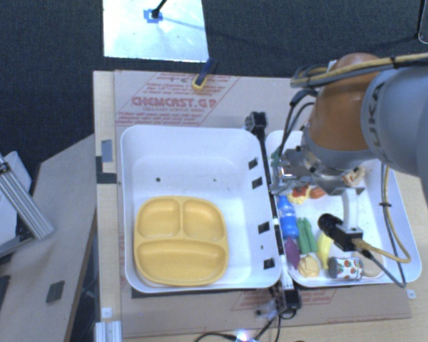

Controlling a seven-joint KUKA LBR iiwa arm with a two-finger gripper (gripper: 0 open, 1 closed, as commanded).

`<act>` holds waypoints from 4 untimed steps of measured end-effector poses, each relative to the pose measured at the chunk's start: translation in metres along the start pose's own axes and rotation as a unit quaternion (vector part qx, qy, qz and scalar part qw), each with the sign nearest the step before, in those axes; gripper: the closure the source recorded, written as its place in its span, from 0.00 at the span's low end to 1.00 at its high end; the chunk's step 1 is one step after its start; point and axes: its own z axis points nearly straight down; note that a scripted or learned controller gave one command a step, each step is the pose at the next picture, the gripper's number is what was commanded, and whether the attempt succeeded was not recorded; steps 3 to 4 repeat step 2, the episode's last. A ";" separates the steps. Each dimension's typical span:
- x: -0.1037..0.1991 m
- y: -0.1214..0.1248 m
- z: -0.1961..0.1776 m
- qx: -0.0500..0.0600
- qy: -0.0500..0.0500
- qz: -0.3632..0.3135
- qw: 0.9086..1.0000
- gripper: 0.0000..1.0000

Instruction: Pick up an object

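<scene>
Hovering arm [357, 112] above toy-filled right bin [406, 241]

Two bins side by side on the bench. Left bin [200, 148]: divided tray [180, 241] in its near half. Right bin [406, 244]: small items clustered along its left wall and near edge; arm [357, 112] overhangs its far half.

A yellow sectioned tray [181, 241] is laid in the left white bin [200, 144]. Behind the bins, a brown printed cardboard sheet [172, 100] is spread, and a grey square panel [154, 20] is seen beyond it.
</scene>
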 end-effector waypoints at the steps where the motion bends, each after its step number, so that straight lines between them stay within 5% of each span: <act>1: 0.040 0.004 -0.019 -0.001 0.000 0.000 1.000 1.00; 4: 0.037 0.005 0.001 0.001 -0.001 0.004 1.000 1.00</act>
